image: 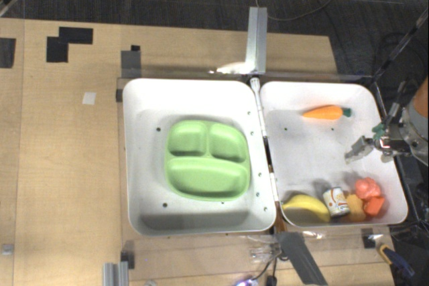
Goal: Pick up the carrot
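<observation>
While the arm (415, 124) reaches in from the right edge of the camera view, its claw (362, 147) hangs over the right side of the right bin (295, 164), with one grey finger (357, 149) pointing left and slightly down over the white floor. Whether the claw is released or clenched cannot be told from this angle; nothing can be seen between its fingers.

The carrot (323, 113) lies in the upper part of that same right bin, near the back wall, lengthwise across the bin with its green top toward the right and its orange tip toward the left. It sits apart from the claw, up and to the left of it, with bare white floor between the two.

Along the front wall of the right bin lie a banana (305, 207), a small can (335, 201) just beside it, and a cluster of orange and red toy foods (367, 196) toward the right corner. These are below the claw and well apart from the carrot.

Beside it, the left bin (144, 164) holds a green divided plate (206, 159), lying flat near the bin's middle. Both bins rest side by side on the wooden worktop (60, 164), touching along their shared edge.
</observation>
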You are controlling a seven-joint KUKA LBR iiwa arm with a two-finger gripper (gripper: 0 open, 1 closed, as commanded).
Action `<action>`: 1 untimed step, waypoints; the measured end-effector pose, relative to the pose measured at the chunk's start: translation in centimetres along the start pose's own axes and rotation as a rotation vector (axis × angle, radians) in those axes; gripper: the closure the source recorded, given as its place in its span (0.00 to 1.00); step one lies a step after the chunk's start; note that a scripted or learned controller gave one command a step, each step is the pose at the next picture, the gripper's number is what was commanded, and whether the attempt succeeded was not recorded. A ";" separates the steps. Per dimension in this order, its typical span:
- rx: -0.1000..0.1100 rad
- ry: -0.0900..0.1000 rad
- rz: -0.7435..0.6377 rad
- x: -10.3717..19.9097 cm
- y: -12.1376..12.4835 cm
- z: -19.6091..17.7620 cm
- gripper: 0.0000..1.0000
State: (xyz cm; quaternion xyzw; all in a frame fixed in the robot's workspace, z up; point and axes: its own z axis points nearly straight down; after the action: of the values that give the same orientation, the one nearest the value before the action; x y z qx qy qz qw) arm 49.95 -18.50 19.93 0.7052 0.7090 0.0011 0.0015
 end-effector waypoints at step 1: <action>-0.001 0.000 -0.088 -1.5 9.0 4.0 0.00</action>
State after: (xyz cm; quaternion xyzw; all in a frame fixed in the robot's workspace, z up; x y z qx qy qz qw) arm 58.99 -19.96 15.98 0.6733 0.7394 0.0012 0.0020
